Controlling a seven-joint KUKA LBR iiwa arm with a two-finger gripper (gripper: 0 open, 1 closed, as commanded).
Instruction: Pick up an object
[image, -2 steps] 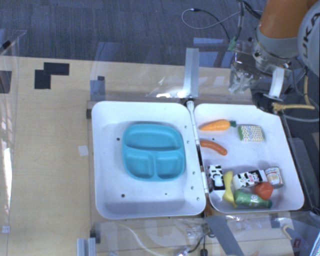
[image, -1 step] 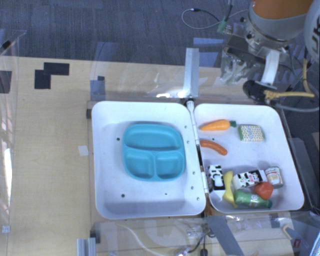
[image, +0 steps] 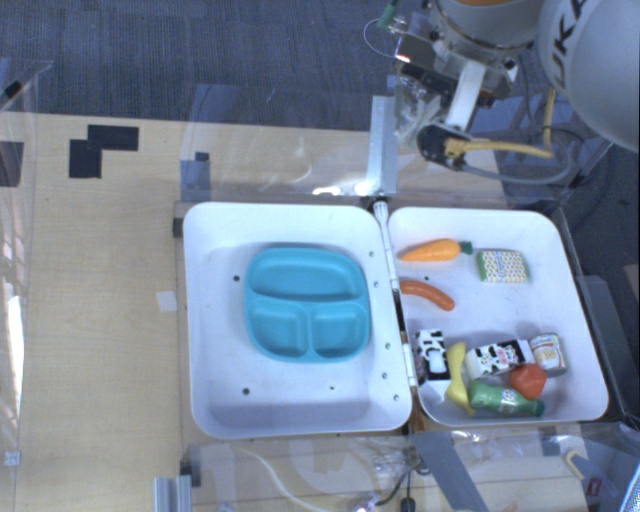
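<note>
- At about one o'clock in the view, past the far rims of the bins, the tool (image: 408, 112) hangs over the surface (image: 100, 300). From this angle I cannot tell whether it is open or closed.
- The left bin (image: 215, 400) holds a blue divided plate (image: 305, 303), lying flat near its centre.
- The right bin (image: 565, 300) holds all the loose objects, well apart from the tool.
- At eleven o'clock in that bin lies an orange carrot (image: 432, 251), with its green tip pointing to three o'clock.
- Just beside the carrot, at one o'clock, sits a small green-and-white patterned block (image: 501, 265).
- At nine o'clock, below the carrot, lies an orange-red sausage (image: 427, 293).
- At seven o'clock a black-and-white carton (image: 430, 356) stands against the bin's left wall, touching a yellow banana-shaped piece (image: 456, 375).
- At six o'clock a white carton with black patches (image: 500, 355) lies on its side; a green bottle (image: 505, 400) lies below it, against the near rim.
- At five o'clock a red rounded piece (image: 528, 380) touches the bottle, with a small can (image: 547, 352) just beyond it.
</note>
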